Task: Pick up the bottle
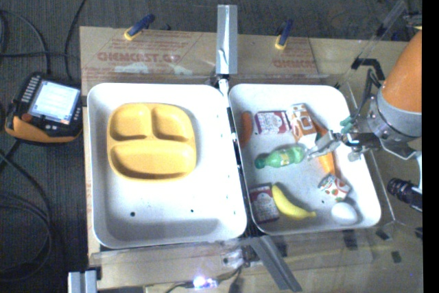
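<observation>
The bottle [281, 157] is green with a yellowish label. It lies on its side in the middle of the right bin [357, 113], pointing left to right. My gripper [321, 147] hangs low just off the bottle's right end, reaching in from the right below the orange band of the arm [406, 75]. Whether it touches the bottle is unclear from this angle.
Around the bottle lie an orange stick [247, 127], a red packet [272, 122], an orange carton [302, 120], a banana [293, 203], a dark red packet [263, 203], a small carton [334, 186] and a white egg [345, 213]. The left bin [103, 216] holds a yellow divided plate [153, 141].
</observation>
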`<state>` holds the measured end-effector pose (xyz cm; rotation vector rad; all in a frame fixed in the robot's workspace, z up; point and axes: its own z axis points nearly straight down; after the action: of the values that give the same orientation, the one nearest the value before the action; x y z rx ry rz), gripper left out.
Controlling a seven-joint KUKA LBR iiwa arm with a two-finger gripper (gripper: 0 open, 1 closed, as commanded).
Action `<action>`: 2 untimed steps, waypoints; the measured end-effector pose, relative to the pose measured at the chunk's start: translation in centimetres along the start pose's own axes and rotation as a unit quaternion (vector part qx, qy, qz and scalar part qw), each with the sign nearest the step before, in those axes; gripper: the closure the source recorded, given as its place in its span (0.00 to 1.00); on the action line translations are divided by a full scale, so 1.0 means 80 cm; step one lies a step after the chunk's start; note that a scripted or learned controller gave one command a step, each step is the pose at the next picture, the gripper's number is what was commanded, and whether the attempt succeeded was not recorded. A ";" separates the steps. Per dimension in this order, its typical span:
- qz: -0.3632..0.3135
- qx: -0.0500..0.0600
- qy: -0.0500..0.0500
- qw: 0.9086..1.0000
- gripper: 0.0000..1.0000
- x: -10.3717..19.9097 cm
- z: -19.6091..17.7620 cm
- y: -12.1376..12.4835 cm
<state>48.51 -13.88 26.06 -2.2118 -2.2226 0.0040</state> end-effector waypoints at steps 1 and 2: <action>-0.133 0.001 0.001 0.991 0.00 0.036 0.152 0.013; -0.161 -0.006 -0.002 0.987 0.00 0.036 0.214 0.079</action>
<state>54.73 -10.90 8.87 -1.8324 -2.5573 -0.0072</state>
